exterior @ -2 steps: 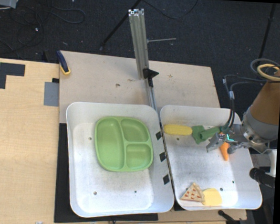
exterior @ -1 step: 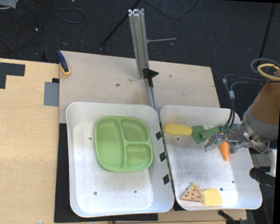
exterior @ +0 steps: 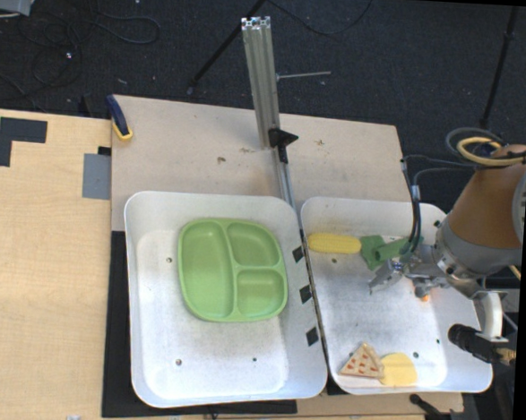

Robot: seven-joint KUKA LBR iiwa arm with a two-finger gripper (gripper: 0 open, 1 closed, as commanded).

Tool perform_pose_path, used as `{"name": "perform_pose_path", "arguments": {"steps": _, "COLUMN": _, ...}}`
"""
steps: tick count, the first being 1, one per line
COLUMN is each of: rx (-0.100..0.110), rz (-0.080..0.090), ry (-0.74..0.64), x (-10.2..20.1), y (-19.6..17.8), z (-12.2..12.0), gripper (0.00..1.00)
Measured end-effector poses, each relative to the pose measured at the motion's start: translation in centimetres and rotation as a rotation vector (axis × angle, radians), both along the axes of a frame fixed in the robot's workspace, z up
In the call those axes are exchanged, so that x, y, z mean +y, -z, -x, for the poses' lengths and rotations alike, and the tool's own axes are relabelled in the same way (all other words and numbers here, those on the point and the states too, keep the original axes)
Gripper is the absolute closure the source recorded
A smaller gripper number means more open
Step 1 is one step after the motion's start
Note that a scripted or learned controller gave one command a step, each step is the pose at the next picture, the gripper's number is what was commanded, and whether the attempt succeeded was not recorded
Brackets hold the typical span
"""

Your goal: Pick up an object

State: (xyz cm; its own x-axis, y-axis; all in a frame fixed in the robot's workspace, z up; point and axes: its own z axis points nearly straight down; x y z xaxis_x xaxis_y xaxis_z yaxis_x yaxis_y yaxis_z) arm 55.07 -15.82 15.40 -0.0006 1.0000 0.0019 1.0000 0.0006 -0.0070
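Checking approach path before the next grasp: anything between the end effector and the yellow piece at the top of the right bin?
Yes, a small green object sits between the end effector and the yellow piece, right beside the piece's right end. The pizza slice toy and yellow block lie well clear, near the bin's front edge.

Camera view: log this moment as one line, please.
tool low in right bin | beside green item and yellow piece | pizza slice near front | green plate in left bin

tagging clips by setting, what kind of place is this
Probably a robotics lab test bench, not a kitchen. Two white bins sit on a plywood board with toy food like a pizza slice, an aluminium post stands behind, and cables lie on dark carpet.
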Motion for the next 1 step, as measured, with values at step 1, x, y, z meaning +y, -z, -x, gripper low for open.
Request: {"name": "perform_pose_path", "arguments": {"steps": 1, "rx": 0.001, "rz": 0.000, "ry": 0.001, "x": 0.41, "y": 4.89, "z": 0.98, "gripper": 0.00}}
